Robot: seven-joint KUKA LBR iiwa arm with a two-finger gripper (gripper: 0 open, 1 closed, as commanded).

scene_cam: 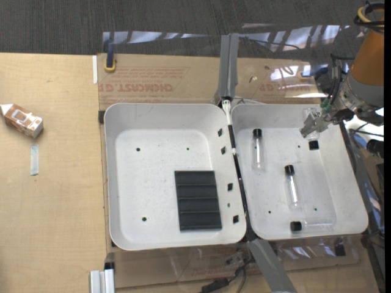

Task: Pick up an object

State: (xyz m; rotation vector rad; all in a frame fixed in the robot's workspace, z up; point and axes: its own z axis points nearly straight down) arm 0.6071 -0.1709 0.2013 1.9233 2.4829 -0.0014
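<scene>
Two white bins side by side: left bin [122, 163] with a black ridged block [198, 200] near its front; right bin [342, 215] with three clear black-capped tubes [257, 147] [291, 184] [311, 226]. Arm [369, 72] over the right bin's far right corner, gripper [313, 124] low there; grip state impossible to tell.

I had one fixed camera above the bench [49, 224], looking down at a slant. It took in both white bins [116, 163] side by side from fairly far back, with the arm [369, 66] at its right edge.
</scene>
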